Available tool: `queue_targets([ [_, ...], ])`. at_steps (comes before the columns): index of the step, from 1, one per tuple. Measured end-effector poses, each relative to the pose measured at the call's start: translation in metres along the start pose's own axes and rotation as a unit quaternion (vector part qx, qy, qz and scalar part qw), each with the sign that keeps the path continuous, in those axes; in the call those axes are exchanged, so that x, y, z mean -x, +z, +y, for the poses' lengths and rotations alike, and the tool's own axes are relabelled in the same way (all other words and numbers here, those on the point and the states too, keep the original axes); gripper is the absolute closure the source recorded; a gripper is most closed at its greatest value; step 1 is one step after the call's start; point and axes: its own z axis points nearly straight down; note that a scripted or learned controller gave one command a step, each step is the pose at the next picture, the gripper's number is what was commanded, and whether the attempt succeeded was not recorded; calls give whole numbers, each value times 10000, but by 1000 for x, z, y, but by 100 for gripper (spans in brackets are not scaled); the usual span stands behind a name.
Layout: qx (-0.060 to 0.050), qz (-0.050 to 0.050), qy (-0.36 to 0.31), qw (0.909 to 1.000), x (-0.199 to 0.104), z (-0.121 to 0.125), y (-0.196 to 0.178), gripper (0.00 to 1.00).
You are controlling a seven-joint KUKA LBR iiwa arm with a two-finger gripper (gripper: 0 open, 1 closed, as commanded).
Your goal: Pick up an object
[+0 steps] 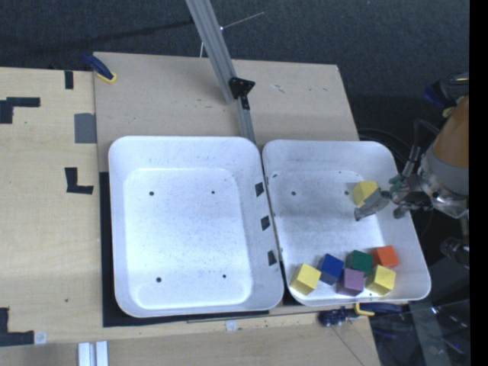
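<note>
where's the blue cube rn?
Blue cube sits in the right bin, near its front edge, between a yellow cube and a purple cube.

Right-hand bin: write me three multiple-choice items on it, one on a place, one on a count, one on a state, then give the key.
1. Where does the cluster of blocks lie in the right bin?
A. along its near edge
B. along its far edge
C. in its middle

2. How many yellow blocks are in that bin?
A. one
B. three
C. five

3. How does the purple block sit?
A. alone, apart from all others
B. packed in among other blocks
C. held up in the air

Key: 1 A, the cluster lies by the near rim. 2 B, one yellow block by the gripper, two in the cluster. 3 B, the green block and blue block crowd it.
</note>
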Motion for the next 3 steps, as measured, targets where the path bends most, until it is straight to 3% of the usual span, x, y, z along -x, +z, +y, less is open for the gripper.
queue_targets([
  [1,1,-1,3,10000,0,0,0,0],
  [3,-2,-10,5,10000,-1,1,113,0],
])
